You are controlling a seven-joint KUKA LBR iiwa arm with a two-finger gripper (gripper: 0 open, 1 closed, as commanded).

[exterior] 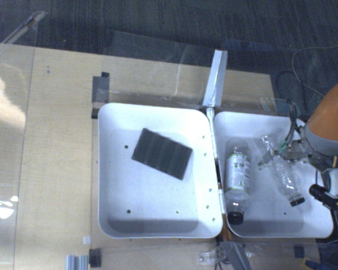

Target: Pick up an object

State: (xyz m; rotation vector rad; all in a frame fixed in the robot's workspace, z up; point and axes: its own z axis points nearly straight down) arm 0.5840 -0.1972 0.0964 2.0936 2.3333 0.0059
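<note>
**While gripper hovers at right bin, no grasp confirmed**

Since the arm reaches in from the right, the gripper sits over the far-right part of the right bin. It is touching or just above a crumpled clear bottle. Can't tell if the gripper is wide, narrow or clamped on anything, because wrist hardware and clear plastic blur together there. Not calling a hold.

Right bin contents: two bottles.
- The crumpled clear bottle lies on a slant, with its dark cap toward the near-right corner and its other end up by the gripper.
- The labelled bottle has a white-green label and a black cap. It lies flat along the bin's left wall, cap toward the near edge.
- The two are apart, with bare floor between them.

Left bin: one dark ribbed pad, rectangular and slightly rotated. It lies flat in the far half, away from every wall.

Judgement: the target is most likely the crumpled clear bottle, since it's the closest thing to the gripper.
- It looks a tricky pick: thin transparent plastic that will likely deform, slip or roll.
- The labelled bottle hugs the wall, so there's little room on that side.
- The pad offers only a low edge to grab and is well apart from the arm.
</note>
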